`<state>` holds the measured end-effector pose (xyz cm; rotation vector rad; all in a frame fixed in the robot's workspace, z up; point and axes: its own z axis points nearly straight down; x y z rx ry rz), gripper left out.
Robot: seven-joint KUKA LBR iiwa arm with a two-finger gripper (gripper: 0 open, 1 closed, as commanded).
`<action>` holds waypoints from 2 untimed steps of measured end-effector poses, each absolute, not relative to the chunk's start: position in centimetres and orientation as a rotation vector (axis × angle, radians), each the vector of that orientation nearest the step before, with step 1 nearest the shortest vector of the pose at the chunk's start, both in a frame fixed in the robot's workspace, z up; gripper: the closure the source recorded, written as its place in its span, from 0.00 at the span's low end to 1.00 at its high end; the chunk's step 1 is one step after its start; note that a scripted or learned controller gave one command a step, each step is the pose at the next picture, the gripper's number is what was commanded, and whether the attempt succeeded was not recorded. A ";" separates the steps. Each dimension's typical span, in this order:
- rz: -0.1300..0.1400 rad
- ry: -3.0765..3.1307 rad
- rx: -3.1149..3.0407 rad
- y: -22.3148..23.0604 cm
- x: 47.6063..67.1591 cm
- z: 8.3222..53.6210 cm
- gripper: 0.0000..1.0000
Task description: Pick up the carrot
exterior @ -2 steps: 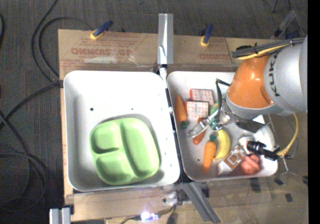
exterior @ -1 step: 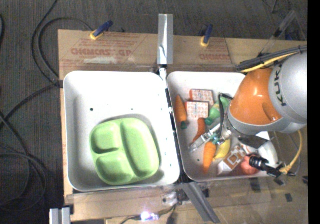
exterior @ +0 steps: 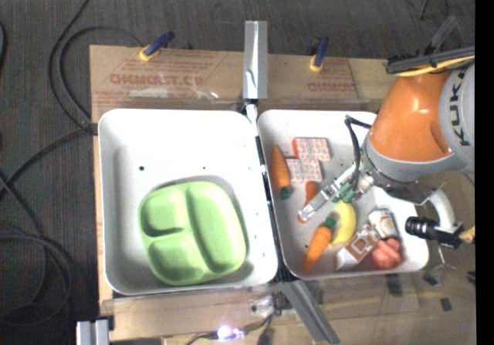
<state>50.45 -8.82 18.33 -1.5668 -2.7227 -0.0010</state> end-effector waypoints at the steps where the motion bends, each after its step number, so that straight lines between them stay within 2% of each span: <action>1: -0.001 -2.885 -1.246 -11.7 49.0 9.5 0.00; 2: -0.010 -2.900 -1.251 -11.6 49.6 10.7 1.00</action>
